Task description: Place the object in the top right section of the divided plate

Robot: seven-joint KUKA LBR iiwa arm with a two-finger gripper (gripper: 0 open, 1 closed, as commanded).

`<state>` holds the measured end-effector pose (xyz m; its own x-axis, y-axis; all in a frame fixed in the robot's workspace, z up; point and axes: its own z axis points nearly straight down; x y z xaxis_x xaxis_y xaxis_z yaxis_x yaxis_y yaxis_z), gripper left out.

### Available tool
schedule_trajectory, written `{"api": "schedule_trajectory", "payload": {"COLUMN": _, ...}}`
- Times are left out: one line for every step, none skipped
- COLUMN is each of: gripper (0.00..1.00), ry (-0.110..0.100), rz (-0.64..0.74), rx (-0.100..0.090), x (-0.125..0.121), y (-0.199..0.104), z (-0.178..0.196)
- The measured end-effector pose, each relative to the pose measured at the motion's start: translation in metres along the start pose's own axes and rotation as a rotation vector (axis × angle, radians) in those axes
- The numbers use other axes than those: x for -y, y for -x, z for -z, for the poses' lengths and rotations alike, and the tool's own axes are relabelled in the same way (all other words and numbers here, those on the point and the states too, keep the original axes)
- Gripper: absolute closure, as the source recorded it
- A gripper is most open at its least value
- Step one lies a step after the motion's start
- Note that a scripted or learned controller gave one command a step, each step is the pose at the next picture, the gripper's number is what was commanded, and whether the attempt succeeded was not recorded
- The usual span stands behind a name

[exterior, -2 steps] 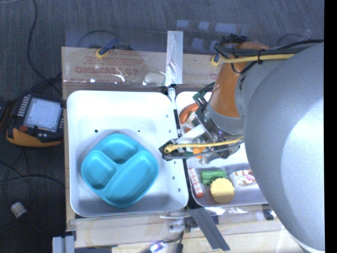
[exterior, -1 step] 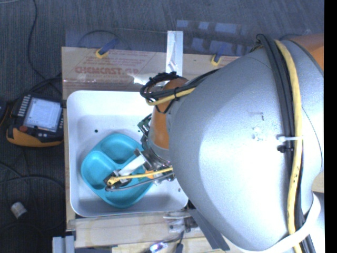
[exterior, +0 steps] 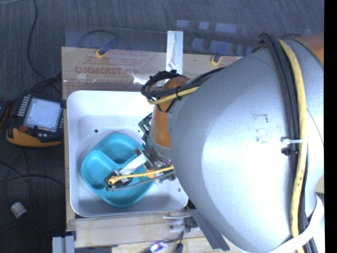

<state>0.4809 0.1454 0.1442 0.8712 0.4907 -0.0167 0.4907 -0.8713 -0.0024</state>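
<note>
Looming closest to the lens, the grey arm [exterior: 247,152] blocks the right half of the camera view, with black and yellow cables running over its curved casing and an orange band just visible behind it. Below and to the left sits a white bin [exterior: 89,115] on the counter, and in it lies the blue divided plate [exterior: 102,167], turned at an angle so its ridges run diagonally. The jaws [exterior: 126,177] reach in from the right and hang over the plate's lower portion, near where the dividers meet. A slim yellow-and-white object [exterior: 152,171], possibly a utensil or stick, lies along them, but whether the jaws are pinching it, spread or pressed together cannot be told, since the parts overlap and blur into one another. Judging from the task, the step in hand is setting this object into the plate's top right section. Because the plate is rotated, the program should first settle which well counts as top right; the deeper well toward the upper edge of the plate seems the likeliest, though that is a guess. A long object could bridge a ridge, so it would do well to align it with the well's length, lower it close to the floor of the well and only then release, withdrawing straight up so the plate is not dragged.
</note>
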Motion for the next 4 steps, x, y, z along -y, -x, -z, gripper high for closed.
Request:
{"api": "schedule_trajectory", "payload": {"gripper": 1.00, "ry": 0.004, "rz": 0.253, "rx": -0.009, "x": -0.066, "y": 0.035, "z": 0.037}}
{"api": "schedule_trajectory", "payload": {"gripper": 1.00, "ry": 0.011, "rz": 0.148, "rx": -0.034, "x": -0.003, "y": -0.009, "z": -0.049}}
{"api": "schedule_trajectory", "payload": {"gripper": 1.00, "ry": 0.007, "rz": 0.267, "rx": -0.032, "x": -0.047, "y": -0.059, "z": -0.048}}
{"api": "schedule_trajectory", "payload": {"gripper": 1.00, "ry": 0.018, "rz": 0.309, "rx": -0.048, "x": -0.043, "y": -0.038, "z": -0.047}}
